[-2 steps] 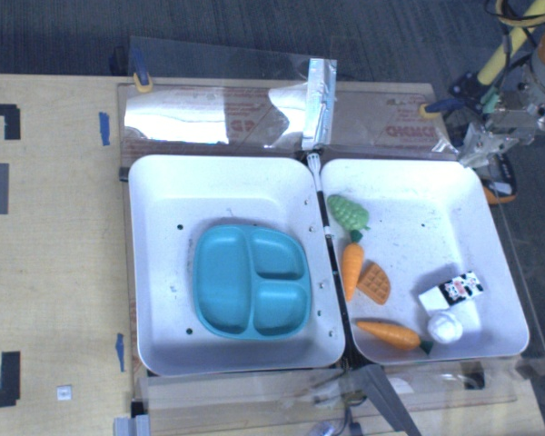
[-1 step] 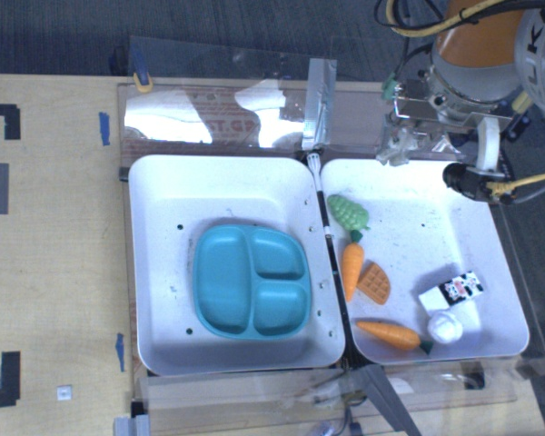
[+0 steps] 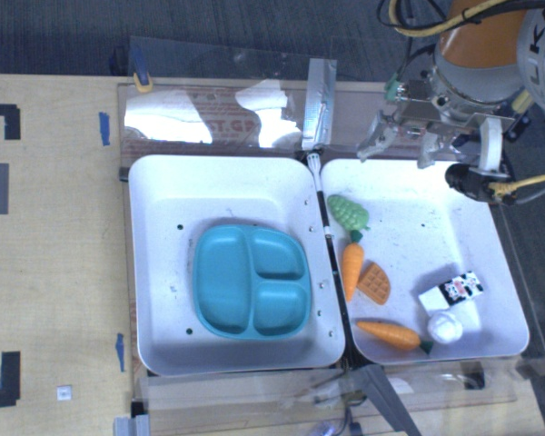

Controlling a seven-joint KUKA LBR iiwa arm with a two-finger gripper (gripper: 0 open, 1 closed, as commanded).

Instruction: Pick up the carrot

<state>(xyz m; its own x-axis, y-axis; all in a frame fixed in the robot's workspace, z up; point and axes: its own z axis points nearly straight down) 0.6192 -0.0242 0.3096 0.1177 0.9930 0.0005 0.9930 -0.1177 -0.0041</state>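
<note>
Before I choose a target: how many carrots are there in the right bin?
2. One carrot lies against the bin's left wall, beside the waffle piece. The other carrot lies near the front wall.

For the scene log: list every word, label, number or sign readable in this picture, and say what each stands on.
No text can be read.
Arm housing: part of a grey letter at the picture's edge, cut off, unreadable.
Small white carton: black cow-like patches, no legible words.
Bench: black corner marks and blue tape, no writing.

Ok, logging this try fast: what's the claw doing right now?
Claw: open, holding nothing, above the right bin's far edge.
</note>
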